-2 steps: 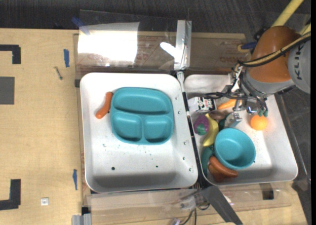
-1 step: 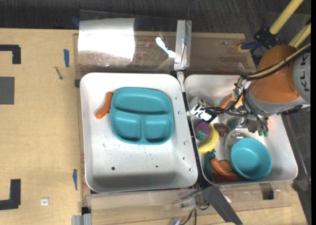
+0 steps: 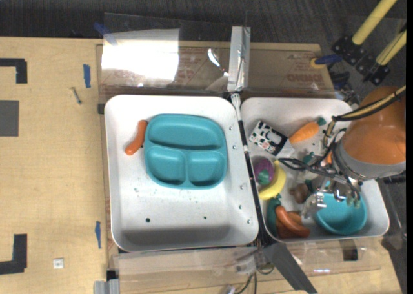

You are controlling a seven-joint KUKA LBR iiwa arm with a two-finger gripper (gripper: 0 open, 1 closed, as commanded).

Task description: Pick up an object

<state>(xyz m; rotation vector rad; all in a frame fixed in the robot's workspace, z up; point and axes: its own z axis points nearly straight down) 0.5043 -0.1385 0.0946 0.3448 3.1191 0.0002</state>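
in the right bin (image 3: 377, 225), under the orange-banded wrist, the gripper (image 3: 321, 201) hangs low among a crowd of small things, and from this angle i cannot tell how its tips are set or whether anything is caught there. just beside it on the right lies a teal bowl (image 3: 342, 216), partly covered by the arm. around it: a yellow banana-shaped toy (image 3: 275, 183) with a purple and green piece (image 3: 263, 170) resting against it, a red and orange toy (image 3: 290, 222) at the bin's near edge, a brownish lump (image 3: 299, 192) between banana and gripper, an orange carrot (image 3: 304, 132) toward the far side, and a black and white spotted box (image 3: 267, 137) near the dividing wall. dark cables cross above the pile. the left bin (image 3: 129, 215) holds a teal divided plate (image 3: 186, 149), three compartments, and an orange sausage-shaped toy (image 3: 136, 138) lying just beside the plate's left rim.
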